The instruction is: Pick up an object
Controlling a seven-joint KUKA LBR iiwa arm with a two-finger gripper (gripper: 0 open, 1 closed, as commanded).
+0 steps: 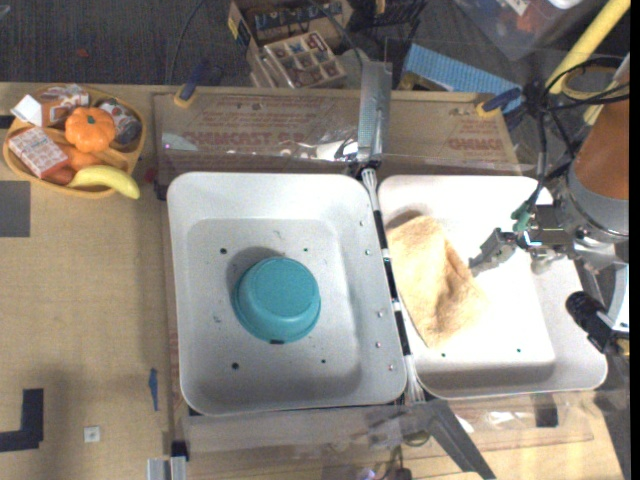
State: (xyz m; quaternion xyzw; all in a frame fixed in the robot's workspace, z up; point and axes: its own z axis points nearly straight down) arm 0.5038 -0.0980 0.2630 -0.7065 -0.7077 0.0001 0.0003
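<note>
Two shallow white bins sit side by side on the counter [80, 318]: the left bin [190, 218] and the right bin [530, 338]. The left bin holds one teal bowl [278, 298], upside down. The right bin holds one tan cloth [435, 278]. Left of the left bin, one basket [30, 163] carries one banana [105, 178], one small orange pumpkin [90, 128] and a few small packets, too jumbled to count.

The arm [600, 168] enters from the right, its orange band above the grey wrist; the wrist is angled leftward and down; the gripper [492, 253] points left, its dark fingertips close together, nothing visible between them.
</note>
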